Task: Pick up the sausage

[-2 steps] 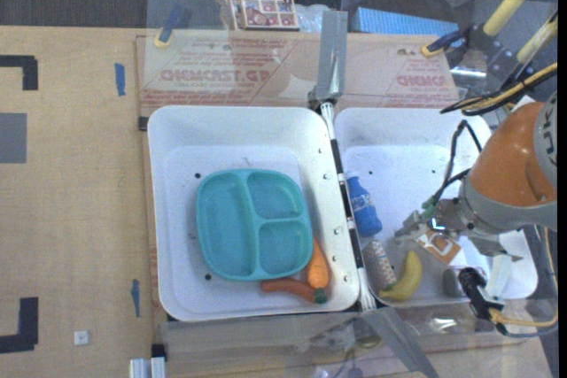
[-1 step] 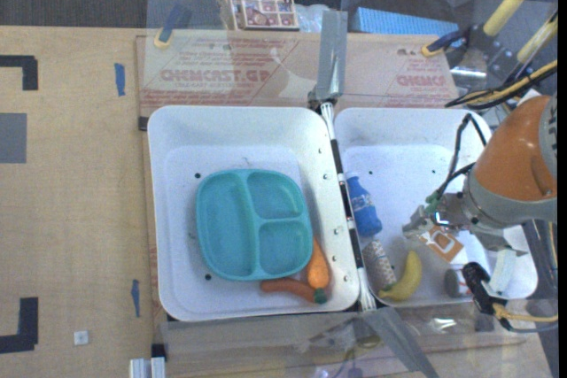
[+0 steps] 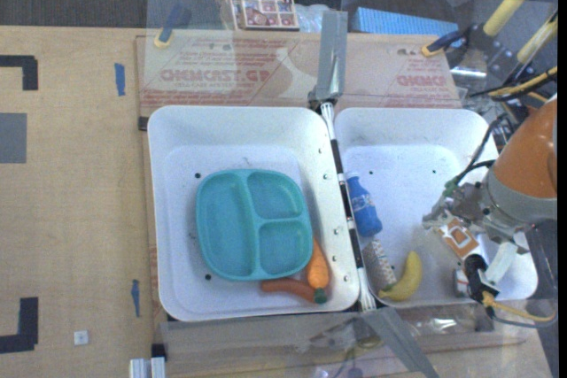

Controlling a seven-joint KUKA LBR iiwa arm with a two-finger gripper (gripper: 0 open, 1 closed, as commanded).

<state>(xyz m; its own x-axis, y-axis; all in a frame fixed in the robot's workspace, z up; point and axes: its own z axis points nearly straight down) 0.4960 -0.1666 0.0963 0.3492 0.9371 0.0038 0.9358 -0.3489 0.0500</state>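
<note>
The sausage, reddish-brown and thin, lies in the left bin near its front wall, just below the teal divided plate. An orange carrot lies against the sausage's right end. My gripper hangs low over the right side of the right bin, well away from the sausage and across the divider between the bins. The wrist and its fittings hide the gripper's lower part.
In the right bin, a blue bottle lies by the divider, with a greyish speckled thing below it and a yellow banana near the front wall. Cardboard and boxes sit behind the bins.
</note>
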